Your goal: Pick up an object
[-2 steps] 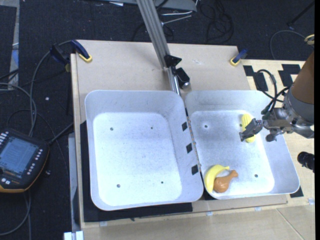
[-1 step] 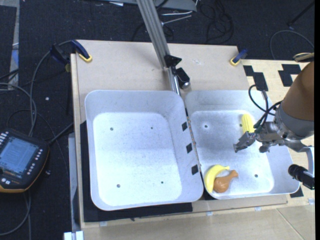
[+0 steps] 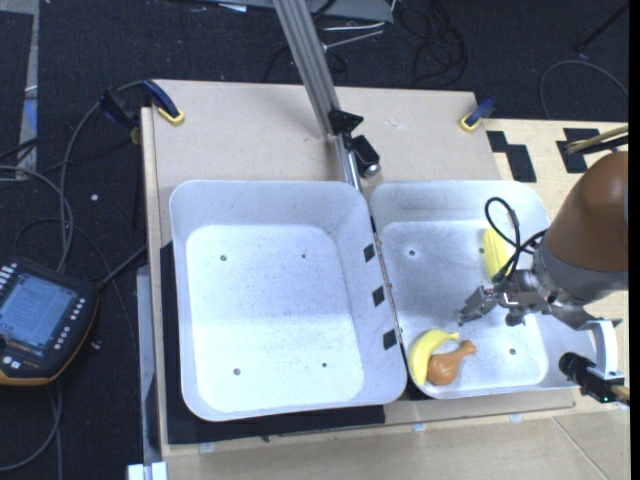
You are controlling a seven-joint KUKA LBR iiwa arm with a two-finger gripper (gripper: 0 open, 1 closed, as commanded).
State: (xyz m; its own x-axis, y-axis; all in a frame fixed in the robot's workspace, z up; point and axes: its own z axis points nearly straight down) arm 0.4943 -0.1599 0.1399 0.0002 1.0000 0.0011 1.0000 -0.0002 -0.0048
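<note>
- Two white bins sit side by side on my bench; the left bin [image 3: 270,308] has nothing I could pick, so the right bin [image 3: 430,223] is where I work.
- Three candidates lie in the right bin: a banana [image 3: 432,344] and an orange-brown drumstick-shaped toy [image 3: 447,362], touching each other at about 7 o'clock in the bin, close to its near rim, and a second yellow piece [image 3: 494,253] at about 3 o'clock, partly hidden behind a black cable loop [image 3: 503,226].
- My arm [image 3: 592,233] comes in from 3 o'clock, and the gripper [image 3: 478,306] hangs over the middle of the bin, between the two groups and touching neither as far as I can see.
- I cannot tell how the claw stands; it is small and dark against the speckled floor. Nothing shows between its tips.
- My judgement: the task is at the approach stage, nothing lifted yet.
- Risk one: the banana and the toy touch, so a descent there could wedge a tip between them and shove both against the rim rather than close on one.
- Risk two: both are rounded and may squirt out of a pinch.
- Risk three: the cable hangs near the yellow piece; going for that one, I might snag the loop.
</note>
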